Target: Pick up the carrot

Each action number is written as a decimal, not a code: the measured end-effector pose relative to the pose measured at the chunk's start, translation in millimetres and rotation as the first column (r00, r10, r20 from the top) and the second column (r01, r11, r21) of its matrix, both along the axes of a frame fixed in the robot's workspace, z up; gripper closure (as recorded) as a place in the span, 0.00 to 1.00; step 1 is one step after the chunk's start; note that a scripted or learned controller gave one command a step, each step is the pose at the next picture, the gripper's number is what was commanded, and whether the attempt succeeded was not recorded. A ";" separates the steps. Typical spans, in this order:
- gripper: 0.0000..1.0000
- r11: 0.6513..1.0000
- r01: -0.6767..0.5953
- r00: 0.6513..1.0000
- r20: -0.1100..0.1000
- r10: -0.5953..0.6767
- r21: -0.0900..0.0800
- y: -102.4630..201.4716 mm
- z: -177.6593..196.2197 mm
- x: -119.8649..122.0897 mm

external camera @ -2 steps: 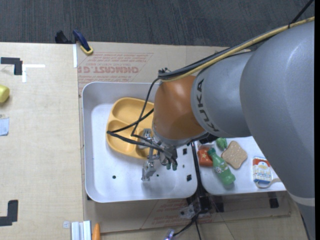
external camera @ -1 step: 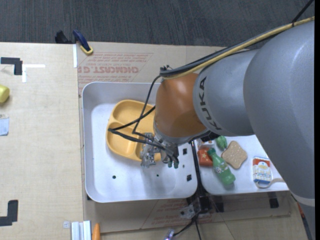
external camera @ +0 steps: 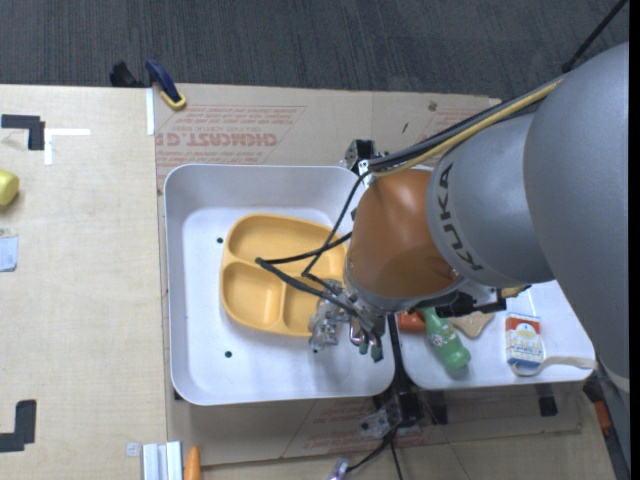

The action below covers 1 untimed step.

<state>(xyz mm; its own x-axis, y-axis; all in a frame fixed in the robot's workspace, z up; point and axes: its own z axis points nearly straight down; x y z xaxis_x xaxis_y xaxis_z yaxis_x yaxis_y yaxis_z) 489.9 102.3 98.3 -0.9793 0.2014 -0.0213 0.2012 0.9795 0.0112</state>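
The carrot (external camera: 409, 320) shows as a small orange bit at the left end of the right bin (external camera: 560, 308), mostly hidden under the arm's orange band. My gripper (external camera: 347, 338) hangs over the left bin (external camera: 190, 288), just off the near right corner of the yellow divided tray (external camera: 262, 278). Its two fingers stand apart, open, with nothing between them. The gripper is to the left of the carrot, across the wall between the bins.
A green bottle (external camera: 446, 341) lies right next to the carrot. A tan wedge (external camera: 476, 323), a white and red packet (external camera: 524, 343) and a pale handle (external camera: 570, 363) lie further right. The arm covers much of the right bin.
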 end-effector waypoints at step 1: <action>1.00 0.904 0.428 0.903 -0.015 -0.428 -0.002 49.3 -2.1 1.3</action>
